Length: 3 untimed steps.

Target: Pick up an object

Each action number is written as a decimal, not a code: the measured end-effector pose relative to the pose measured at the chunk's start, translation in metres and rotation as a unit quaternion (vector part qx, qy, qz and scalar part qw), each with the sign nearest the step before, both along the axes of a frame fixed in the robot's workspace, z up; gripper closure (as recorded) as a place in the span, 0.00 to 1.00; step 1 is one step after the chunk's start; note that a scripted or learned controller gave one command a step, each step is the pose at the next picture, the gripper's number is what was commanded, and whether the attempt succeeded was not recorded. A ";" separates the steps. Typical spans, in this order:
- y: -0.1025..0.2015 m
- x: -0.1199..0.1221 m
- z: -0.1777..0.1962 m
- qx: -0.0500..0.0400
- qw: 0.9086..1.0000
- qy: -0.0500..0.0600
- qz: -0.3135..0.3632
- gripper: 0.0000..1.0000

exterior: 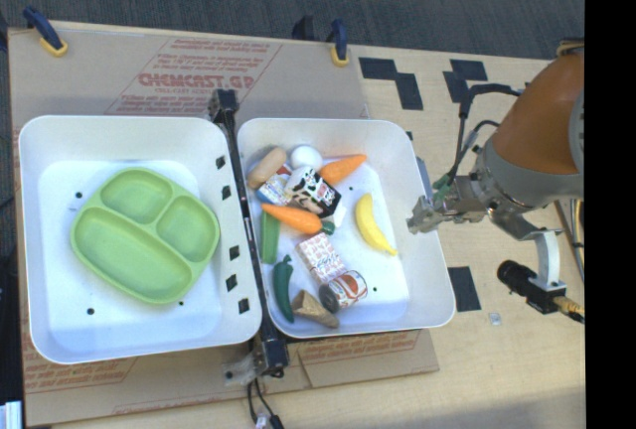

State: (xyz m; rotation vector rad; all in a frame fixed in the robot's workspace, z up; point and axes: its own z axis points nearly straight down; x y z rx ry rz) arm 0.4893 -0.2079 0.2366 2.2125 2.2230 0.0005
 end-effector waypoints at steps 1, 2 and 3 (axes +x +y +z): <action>-0.003 -0.012 -0.008 0.001 1.000 0.002 0.001 1.00; -0.004 -0.012 0.018 0.000 1.000 0.000 0.000 1.00; 0.010 -0.012 -0.005 0.001 1.000 0.002 0.001 1.00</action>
